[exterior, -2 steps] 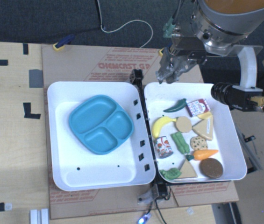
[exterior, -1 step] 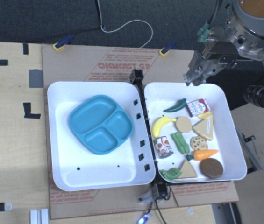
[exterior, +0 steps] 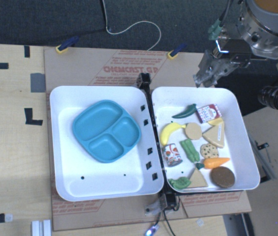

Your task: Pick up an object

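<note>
Altogether, one blue tray (exterior: 107,131) sits left; eleven toy foods (exterior: 198,146) right.

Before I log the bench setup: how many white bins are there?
2. The left bin holds a blue tray; the right bin, touching it, holds toy food. None seem hidden.

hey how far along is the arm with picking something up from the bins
Done: nothing looks picked yet. The banana, carrot and other toy foods lie in the right bin. In hand: the gripper hangs above that bin's far edge, nothing visible between its fingers. Left: descend, grasp and lift an item.
</note>
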Controlling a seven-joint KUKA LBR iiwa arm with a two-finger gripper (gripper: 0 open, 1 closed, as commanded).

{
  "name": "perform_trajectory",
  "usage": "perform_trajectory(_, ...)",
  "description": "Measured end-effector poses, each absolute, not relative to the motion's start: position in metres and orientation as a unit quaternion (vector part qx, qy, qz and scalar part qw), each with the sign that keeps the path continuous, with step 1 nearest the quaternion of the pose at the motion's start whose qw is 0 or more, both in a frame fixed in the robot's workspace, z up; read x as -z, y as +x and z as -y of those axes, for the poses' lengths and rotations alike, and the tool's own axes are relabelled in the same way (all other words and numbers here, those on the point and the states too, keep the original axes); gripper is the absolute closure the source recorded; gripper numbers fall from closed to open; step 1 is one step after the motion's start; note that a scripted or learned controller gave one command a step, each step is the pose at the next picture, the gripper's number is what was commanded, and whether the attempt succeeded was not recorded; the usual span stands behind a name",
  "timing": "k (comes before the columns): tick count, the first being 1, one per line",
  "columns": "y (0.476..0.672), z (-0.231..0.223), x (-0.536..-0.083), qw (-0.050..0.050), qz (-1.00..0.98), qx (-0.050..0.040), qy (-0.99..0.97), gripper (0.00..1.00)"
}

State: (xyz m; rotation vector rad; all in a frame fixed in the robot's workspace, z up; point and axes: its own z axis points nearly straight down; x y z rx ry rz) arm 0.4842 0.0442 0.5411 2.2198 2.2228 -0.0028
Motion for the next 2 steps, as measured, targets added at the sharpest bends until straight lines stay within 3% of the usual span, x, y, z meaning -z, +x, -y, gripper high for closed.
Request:
perform_trajectory(1,0.483,0.029,-0.516,0.000,-0.705,0.0017,0.709,1.00)
perform_trajectory(2,0.483,-0.090,-0.535,0.000,-0.712,-0.0011,0.702,1.00)
